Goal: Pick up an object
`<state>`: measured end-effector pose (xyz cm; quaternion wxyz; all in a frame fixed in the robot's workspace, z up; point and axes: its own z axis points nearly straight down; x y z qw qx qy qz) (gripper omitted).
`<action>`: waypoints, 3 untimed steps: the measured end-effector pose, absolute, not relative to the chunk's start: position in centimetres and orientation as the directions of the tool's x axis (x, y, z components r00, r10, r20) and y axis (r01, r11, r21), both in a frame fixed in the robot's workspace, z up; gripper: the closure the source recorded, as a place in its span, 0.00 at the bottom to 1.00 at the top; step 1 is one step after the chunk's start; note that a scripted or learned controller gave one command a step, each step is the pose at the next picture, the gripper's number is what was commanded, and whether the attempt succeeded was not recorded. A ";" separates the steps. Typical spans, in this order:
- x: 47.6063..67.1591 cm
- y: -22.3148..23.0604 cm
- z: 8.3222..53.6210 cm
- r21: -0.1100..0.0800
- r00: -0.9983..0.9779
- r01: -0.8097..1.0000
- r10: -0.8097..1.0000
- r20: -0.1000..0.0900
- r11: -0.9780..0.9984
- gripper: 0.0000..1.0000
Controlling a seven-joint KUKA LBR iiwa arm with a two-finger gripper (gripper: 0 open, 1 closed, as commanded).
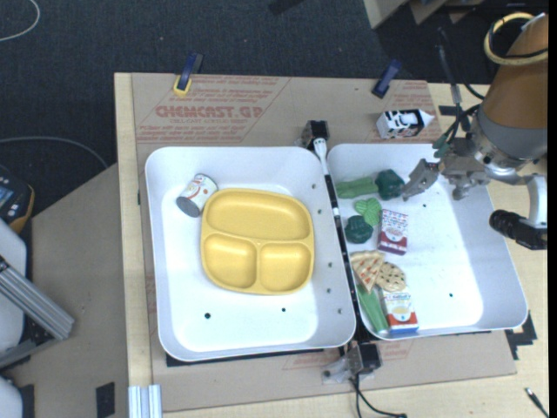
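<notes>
The gripper (442,179) is seen released above the far part of the right bin (487,268), nothing being held between its fingers. Toys are gathered along that bin's left wall: green pieces (370,200), a red carton (393,232), a pizza slice (380,274) and a juice box (400,311). A yellow divided tray (258,240) and a small cup (197,194) are held in the left bin (174,312).

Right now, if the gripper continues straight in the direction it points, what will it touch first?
Probably the dark green toy just beyond the gripper, which points left and slightly down over the right bin; depth is unclear.
</notes>
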<state>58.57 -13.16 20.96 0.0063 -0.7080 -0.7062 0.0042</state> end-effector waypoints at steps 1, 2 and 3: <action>58.9 -13.2 21.7 -0.001 0.000 1.000 1.000 0.001 0.000 0.00; 58.3 -12.8 15.4 -0.008 0.000 1.000 1.000 0.002 0.000 0.00; 58.3 -13.7 10.5 -0.008 0.001 1.000 1.000 0.002 -0.001 0.00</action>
